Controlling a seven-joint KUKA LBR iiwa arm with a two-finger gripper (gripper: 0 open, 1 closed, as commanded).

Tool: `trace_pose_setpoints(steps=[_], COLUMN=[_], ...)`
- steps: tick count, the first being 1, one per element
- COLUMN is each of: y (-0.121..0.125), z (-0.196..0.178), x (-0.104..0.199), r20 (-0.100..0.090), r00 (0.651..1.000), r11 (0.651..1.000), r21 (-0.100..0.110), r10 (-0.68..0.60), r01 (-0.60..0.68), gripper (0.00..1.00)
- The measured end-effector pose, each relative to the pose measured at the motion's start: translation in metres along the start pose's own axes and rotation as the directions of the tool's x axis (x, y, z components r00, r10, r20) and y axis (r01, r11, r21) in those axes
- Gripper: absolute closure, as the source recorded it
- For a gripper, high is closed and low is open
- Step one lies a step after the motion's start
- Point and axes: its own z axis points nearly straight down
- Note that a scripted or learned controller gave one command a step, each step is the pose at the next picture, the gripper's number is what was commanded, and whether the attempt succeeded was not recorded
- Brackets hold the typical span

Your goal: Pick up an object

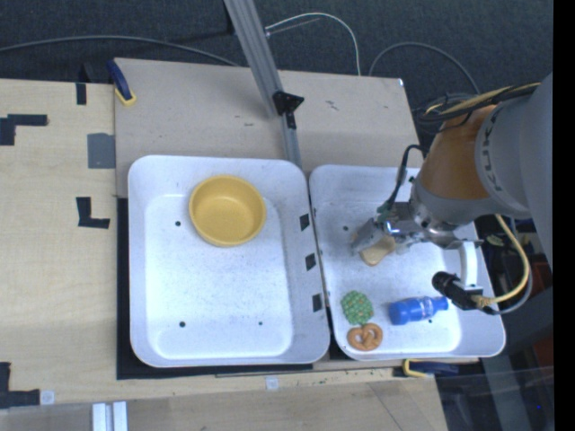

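Bench, left bin (153, 268) with yellow bowl (227, 209), pincer (382, 238) state unclear over tan block (375, 254)

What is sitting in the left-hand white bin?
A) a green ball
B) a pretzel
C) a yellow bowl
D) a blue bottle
C: the yellow bowl sits in the left bin, toward its far side, while the other small items lie in the right bin.

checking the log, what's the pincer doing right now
pincer: down in the right bin, at a tan block; open or closed cannot be told.
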Motion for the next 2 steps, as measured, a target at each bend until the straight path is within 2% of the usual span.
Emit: trace_pose_setpoints(steps=[1,2], y=[0.001,0.003], z=[-0.013,-0.073], x=[0.001,-0.006], r20=[0.000,0.002], r00=[1.000,1.000], r11=[1.000,1.000], r21=[-0.004,-0.011], r10=[-0.001,0.001], r01=[0.001,-0.001], gripper=[1.00,1.00])
